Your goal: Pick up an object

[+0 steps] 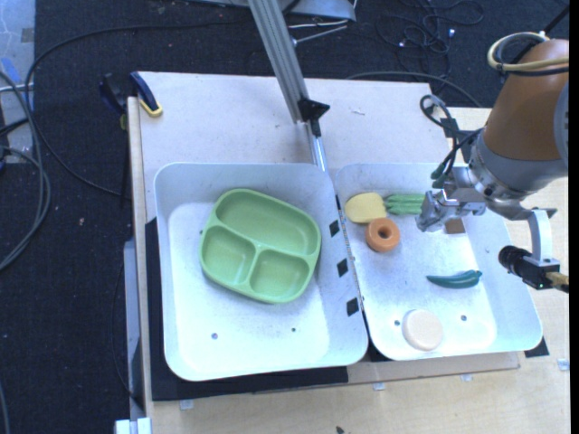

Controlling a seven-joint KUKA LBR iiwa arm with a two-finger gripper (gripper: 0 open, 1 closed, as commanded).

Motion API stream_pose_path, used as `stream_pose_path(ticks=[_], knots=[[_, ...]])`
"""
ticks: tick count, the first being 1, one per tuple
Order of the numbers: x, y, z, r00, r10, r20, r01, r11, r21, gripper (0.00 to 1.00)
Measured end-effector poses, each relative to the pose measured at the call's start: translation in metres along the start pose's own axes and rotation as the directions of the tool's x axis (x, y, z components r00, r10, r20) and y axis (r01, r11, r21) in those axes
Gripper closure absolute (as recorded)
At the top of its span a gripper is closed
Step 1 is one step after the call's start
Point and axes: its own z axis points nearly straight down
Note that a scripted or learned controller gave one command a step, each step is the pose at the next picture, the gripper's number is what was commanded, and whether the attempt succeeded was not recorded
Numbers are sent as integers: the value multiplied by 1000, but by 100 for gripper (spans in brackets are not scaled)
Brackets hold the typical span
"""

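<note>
Gripper (pixel 436 215) above right bin (pixel 507 328), by green bean (pixel 404 204); open or closed, hard to tell. Donut (pixel 384 234) nearby. Green tray (pixel 261 245) in left bin (pixel 181 333).

Matt green plastic tray (pixel 261 245), smooth white bins (pixel 181 333), seemingly glossy teal pepper (pixel 455 279).

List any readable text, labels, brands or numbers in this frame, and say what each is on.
None can be read. The green divided plate, the orange ring, the yellow piece, the teal pepper, the white disc and both bins look plain. The arm shows no legible marking.
</note>
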Motion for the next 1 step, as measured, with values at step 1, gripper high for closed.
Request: stream_pose_path(ticks=[1], knots=[[55,-3,-8,1000,-6,-3,6,1000,3,100]])
